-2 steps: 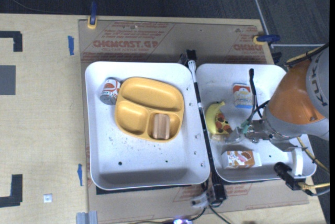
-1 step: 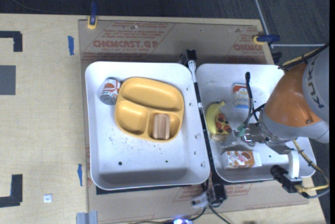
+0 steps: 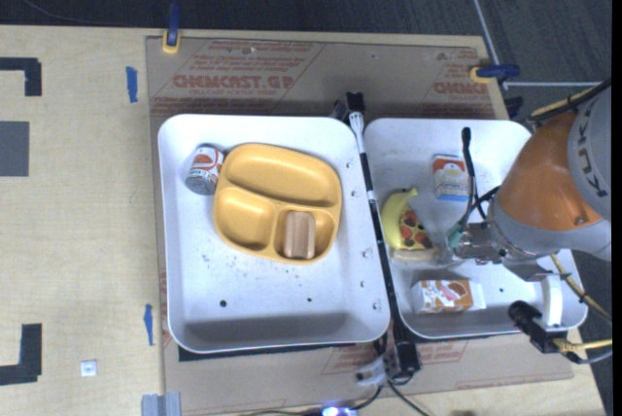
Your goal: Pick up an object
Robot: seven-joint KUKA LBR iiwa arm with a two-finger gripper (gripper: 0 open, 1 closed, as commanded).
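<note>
In the right bin [image 3: 505,137] lie a yellow banana-shaped toy with red marks [image 3: 400,220], a small white and orange carton [image 3: 450,179] towards the back, and a flat orange and white packet [image 3: 444,294] near the front. My gripper [image 3: 455,244] hangs low over the middle of this bin. It is just right of the yellow toy and above the packet. The grey arm with its orange band [image 3: 549,186] covers the bin's right side.
The left bin [image 3: 262,317] holds a yellow divided plate [image 3: 277,173] with a brown block [image 3: 297,234] in its front right compartment. A small can [image 3: 203,169] lies at that bin's back left corner. Black cables run along the divider between the bins.
</note>
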